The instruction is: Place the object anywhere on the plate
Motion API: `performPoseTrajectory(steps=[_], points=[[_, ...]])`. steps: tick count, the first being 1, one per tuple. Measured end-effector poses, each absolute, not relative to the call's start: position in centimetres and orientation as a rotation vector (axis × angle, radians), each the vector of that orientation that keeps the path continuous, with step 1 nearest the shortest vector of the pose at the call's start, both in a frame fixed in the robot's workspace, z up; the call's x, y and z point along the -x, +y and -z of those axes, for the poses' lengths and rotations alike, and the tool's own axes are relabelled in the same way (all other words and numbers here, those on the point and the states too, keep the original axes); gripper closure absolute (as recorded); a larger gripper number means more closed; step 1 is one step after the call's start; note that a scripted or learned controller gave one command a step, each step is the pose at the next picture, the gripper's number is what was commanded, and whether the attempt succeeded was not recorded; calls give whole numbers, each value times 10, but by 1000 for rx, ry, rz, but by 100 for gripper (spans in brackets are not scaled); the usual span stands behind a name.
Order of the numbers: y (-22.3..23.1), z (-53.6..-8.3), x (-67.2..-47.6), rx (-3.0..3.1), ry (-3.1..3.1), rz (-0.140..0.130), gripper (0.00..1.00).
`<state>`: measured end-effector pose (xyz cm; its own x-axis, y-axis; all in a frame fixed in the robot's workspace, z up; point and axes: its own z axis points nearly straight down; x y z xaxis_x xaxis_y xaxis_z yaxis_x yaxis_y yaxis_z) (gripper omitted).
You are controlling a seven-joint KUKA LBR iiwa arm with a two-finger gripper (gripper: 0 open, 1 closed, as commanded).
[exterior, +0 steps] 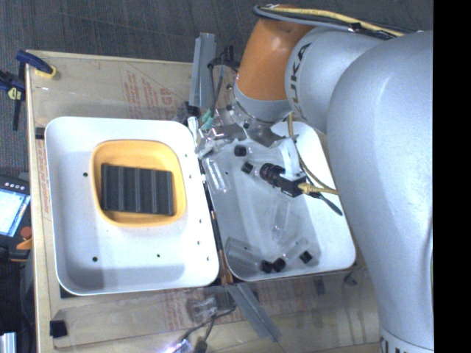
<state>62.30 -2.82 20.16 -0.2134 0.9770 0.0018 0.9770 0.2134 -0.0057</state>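
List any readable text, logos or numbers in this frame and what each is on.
"KUKA", partly visible, runs vertically on the arm beside its orange band.
Red printing on the bench board above the left bin: too blurred to read.
Similar red printing on the board along the bottom edge: unreadable.
Small screen at the left edge: content too small to read.

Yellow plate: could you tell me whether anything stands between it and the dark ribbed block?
Nothing visible does: the dark grey ribbed block lies on the yellow square plate in the left white bin. The tool hangs over the right white bin, by the rims between them.
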Motion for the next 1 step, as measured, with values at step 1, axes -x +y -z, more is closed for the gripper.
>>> performPoseTrajectory(steps=[1], points=[[-28, -202, -623, 1968, -2443, -5, 0]])
